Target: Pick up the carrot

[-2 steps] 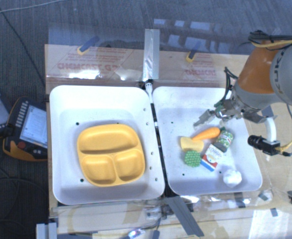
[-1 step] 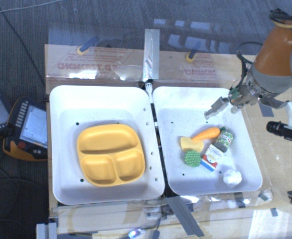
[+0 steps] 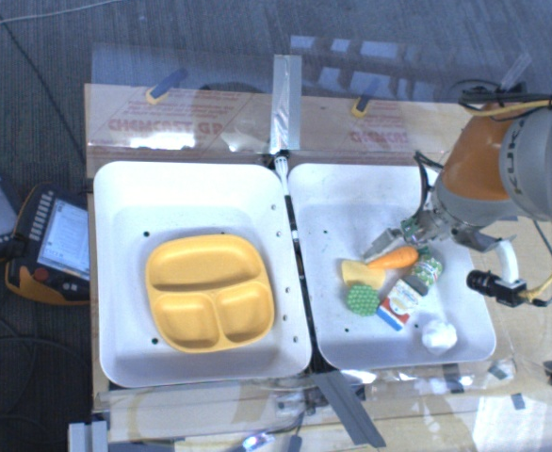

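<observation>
Two white bins (image 3: 116,252) sit side by side on the table, the left holding a yellow divided plate (image 3: 210,290), the right holding the carrot (image 3: 394,259) beside a yellow wedge (image 3: 354,271), with the hand (image 3: 403,236) just above it, grip unclear.

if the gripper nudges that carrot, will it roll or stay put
The carrot looks rounded and tapered, so a nudge would probably roll it in a curve. It lies close to the yellow wedge, which may stop it. It looks stiff, probably a light toy.

Robotics lab: grey carpet, loose cables (image 3: 31,17), teach pendant (image 3: 55,248) beside taped bench (image 3: 191,121).
</observation>
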`<state>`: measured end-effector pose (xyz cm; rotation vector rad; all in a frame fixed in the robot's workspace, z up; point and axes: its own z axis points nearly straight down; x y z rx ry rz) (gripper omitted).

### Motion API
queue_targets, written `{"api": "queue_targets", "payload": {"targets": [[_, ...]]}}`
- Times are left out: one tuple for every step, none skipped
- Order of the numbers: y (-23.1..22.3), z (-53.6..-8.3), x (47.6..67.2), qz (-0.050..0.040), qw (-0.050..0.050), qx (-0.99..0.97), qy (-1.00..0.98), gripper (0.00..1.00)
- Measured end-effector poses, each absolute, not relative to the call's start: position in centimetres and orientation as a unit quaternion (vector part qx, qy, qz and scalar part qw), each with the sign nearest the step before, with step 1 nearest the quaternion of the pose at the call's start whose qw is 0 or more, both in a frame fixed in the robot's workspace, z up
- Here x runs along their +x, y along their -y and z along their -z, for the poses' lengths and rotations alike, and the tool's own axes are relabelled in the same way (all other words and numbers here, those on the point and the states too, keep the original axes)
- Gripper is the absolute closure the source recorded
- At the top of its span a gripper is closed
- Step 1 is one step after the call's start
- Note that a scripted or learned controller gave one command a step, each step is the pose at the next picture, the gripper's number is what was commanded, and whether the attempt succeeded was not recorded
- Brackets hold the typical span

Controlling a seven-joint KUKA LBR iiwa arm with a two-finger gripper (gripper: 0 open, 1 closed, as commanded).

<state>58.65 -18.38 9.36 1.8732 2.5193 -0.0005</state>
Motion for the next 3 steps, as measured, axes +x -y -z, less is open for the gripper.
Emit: {"api": "queue_targets", "payload": {"targets": [[12.3,-16.7,56.0,-0.0003,0.0,0.586,-0.81,0.0],[14.4,-20.5,56.0,0.0009,0.001,0.538,-0.843,0.0],[20.4,-10.3,53.6,-0.0024,0.011,0.497,-0.868,0.0]]}}
